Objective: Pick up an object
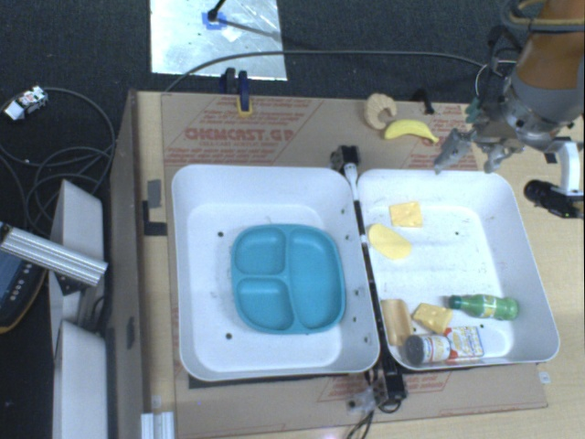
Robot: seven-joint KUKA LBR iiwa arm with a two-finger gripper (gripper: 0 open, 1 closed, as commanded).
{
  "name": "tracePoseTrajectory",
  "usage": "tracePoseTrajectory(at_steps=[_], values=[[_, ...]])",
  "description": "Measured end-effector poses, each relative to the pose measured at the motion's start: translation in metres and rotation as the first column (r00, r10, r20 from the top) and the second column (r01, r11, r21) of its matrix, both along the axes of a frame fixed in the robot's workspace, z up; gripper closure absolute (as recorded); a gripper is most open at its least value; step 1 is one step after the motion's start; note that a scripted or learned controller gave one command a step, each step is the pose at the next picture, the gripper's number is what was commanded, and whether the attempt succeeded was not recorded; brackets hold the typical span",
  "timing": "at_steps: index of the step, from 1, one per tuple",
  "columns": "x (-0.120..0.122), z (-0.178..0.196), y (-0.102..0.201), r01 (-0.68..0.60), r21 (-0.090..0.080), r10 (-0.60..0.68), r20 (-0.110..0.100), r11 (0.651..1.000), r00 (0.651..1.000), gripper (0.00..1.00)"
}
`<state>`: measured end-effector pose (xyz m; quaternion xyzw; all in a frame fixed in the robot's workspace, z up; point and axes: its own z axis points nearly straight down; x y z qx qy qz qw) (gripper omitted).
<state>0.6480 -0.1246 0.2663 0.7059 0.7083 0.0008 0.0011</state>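
Observation:
My gripper (469, 159) hangs open above the far right rim of the right bin (512, 218), with nothing between its two spread fingers. In that bin lie a yellow square slice (406, 214) and a yellow oval piece (390, 242) near the left wall. At the bin's front are a green bottle (483, 306) on its side, a yellow wedge (431, 317), a tan block (396, 320), a small can (428, 349) and a printed packet (467, 341). All of these lie well in front of the gripper.
The left bin (196, 208) holds a blue divided plate (288, 277). Behind the bins, on the cardboard, lie a banana (410, 131) and a beige ring-shaped piece (379, 110). A black clamp (346, 159) sits where the two bins meet.

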Motion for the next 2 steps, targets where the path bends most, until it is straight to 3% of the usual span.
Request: tracePoseTrajectory(at_steps=[1,2], values=[[0.019,-0.123,-0.003,-0.001,0.001,0.001,-0.005,1.0,1.0,0.0],[0.021,-0.182,0.021,-0.002,0.001,0.002,-0.002,1.0,1.0,0.0]])
